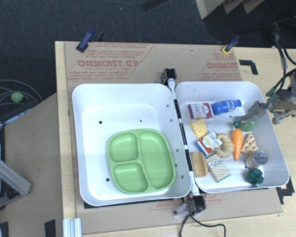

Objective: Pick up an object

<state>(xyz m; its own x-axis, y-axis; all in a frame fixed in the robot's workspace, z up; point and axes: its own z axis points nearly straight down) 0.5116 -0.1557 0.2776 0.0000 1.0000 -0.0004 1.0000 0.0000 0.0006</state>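
Hovering just above the carrot [237, 141] in the right bin [278, 154], the gripper [250, 115] has fingers whose spread I cannot tell.

Even overhead light, slightly soft focus

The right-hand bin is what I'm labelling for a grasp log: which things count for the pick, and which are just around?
For the pick:
claw, over the right white bin's far edge
orange plastic carrot
blue plastic bottle
yellow cheese wedge
checkered cracker box

Just around:
green three-compartment plastic plate in the left white bin
blue clamp on the bench
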